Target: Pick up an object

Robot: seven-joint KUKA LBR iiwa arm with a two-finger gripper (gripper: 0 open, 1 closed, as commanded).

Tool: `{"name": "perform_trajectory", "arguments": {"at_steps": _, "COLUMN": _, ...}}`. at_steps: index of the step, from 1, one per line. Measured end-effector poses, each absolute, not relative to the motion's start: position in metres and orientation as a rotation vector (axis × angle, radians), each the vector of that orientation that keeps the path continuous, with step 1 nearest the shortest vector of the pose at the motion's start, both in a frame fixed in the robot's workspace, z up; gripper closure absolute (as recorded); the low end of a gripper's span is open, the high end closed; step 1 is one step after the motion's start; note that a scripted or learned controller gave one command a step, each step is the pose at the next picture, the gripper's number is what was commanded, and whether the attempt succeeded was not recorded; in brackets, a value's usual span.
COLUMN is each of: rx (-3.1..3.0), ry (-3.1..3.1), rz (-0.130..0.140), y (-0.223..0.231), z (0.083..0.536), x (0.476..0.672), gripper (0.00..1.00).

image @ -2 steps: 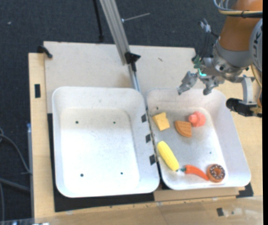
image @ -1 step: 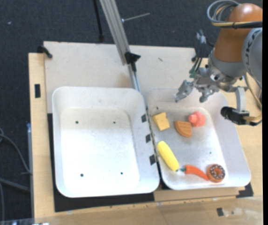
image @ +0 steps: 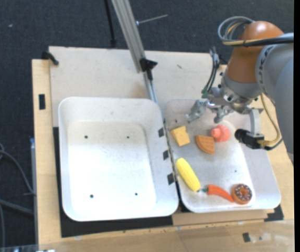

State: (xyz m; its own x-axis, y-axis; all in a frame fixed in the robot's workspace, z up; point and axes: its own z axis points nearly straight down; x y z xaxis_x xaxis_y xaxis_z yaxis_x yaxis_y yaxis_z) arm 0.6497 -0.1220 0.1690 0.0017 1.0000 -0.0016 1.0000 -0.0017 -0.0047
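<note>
- Nearest me, along the front wall of the right bin (image: 263, 201): an orange carrot (image: 219, 192) lying flat, with a round orange-and-dark piece (image: 242, 192) just beside its right end. I cannot make out what that round piece is.
- Yellow corn cob (image: 188, 174) sits just left of the carrot, slanting toward the bin's left wall.
- Behind the corn, a yellow wedge-like block (image: 180, 136); to its right a brown bread-like piece (image: 206, 144); both too small for me to name surely.
- Pink-red round object (image: 221, 133) touches the brown piece's upper right, in the bin's back half.
- Gripper (image: 213, 110) hangs just behind the pink object, over the bin's back wall. Its metal parts blur together; I cannot tell how the jaws stand, and I see nothing between them.
- Arm (image: 252, 54) runs off the right edge, wrist cables partly masking it.
- Left of that bin, the left bin (image: 66, 109) adjoins it; a metal pole (image: 129, 28) slants up behind, cut off at the top.
</note>
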Motion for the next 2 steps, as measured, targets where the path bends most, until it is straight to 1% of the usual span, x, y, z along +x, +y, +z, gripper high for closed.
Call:
{"name": "perform_trajectory", "arguments": {"at_steps": 1, "rx": -2.223, "ry": -2.218, "rz": 0.006, "y": -0.132, "z": 0.116, "x": 0.643, "gripper": 0.00}}
{"name": "perform_trajectory", "arguments": {"at_steps": 2, "rx": -2.231, "ry": -2.218, "rz": -0.003, "y": -0.133, "z": 0.131, "x": 0.646, "gripper": 1.00}}
